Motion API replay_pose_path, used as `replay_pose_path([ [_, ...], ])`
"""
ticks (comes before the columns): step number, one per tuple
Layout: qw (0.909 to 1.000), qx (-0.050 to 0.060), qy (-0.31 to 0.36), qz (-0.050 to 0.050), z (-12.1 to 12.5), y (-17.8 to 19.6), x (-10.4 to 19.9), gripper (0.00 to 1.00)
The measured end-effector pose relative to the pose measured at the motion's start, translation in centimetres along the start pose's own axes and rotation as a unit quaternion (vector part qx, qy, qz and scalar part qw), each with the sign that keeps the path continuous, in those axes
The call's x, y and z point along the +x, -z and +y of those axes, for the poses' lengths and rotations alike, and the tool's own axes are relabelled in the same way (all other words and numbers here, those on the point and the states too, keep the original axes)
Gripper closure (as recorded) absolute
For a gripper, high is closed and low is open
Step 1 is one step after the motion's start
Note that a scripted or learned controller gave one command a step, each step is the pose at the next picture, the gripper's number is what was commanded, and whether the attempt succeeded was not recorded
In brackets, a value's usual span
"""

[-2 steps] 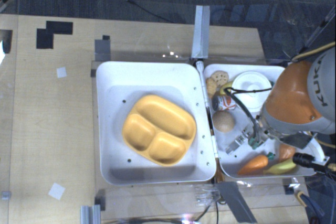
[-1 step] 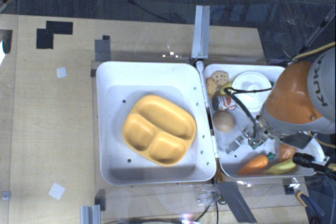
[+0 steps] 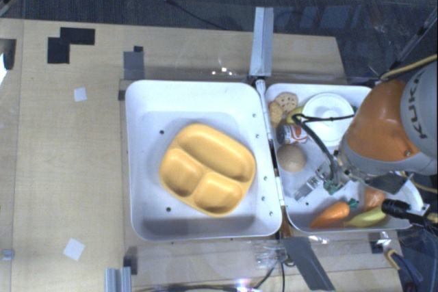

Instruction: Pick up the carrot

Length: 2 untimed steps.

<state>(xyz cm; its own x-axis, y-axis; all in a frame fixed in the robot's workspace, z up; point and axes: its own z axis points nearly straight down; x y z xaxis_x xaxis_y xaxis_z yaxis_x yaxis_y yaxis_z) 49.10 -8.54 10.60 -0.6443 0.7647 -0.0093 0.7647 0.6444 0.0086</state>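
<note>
Looking down on the bench: two white bins side by side. Left bin (image 3: 140, 147) holds a yellow sectioned tray (image 3: 207, 167), three compartments, sitting roughly centre, tilted a bit relative to the bin walls

Right bin (image 3: 291, 215) is the busy one. Arm (image 3: 390, 126) comes in from the right, orange band over the bin's right half, covering a good part of it. Gripper (image 3: 321, 182) is low over the middle of the bin, pointing toward lower left. Can't tell how its jaws are set from this angle, wrist and cabling clutter the tip. Nothing visibly clamped in it

Carrot (image 3: 331, 213) lies on the bin floor near the front wall, just below and slightly right of the gripper tip, long axis running roughly left-right with the narrow end pointing left. Apart from the gripper as far as I can see, gap is small

Neighbours: yellow banana-like piece (image 3: 366, 217) just beside the carrot on its right, appears touching or nearly. Round beige ball (image 3: 291, 158) left of the gripper, near the divider. Red-and-white small item (image 3: 294, 134) just behind the ball. Cookie (image 3: 283, 104) in the back left corner. White round plate (image 3: 328, 108) at the back, partly under the arm. Black cable (image 3: 316, 140) loops from the plate area down to the wrist

Bench (image 3: 61, 167) is pale wood, with black patches at far left
</note>
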Motion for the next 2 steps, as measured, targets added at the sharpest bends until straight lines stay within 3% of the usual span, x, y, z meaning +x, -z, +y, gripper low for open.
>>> replay_pose_path([
  [2, 1.0, 0.0, 0.0, 0.0, 0.0, 0.0, 0.0, 0.0],
])
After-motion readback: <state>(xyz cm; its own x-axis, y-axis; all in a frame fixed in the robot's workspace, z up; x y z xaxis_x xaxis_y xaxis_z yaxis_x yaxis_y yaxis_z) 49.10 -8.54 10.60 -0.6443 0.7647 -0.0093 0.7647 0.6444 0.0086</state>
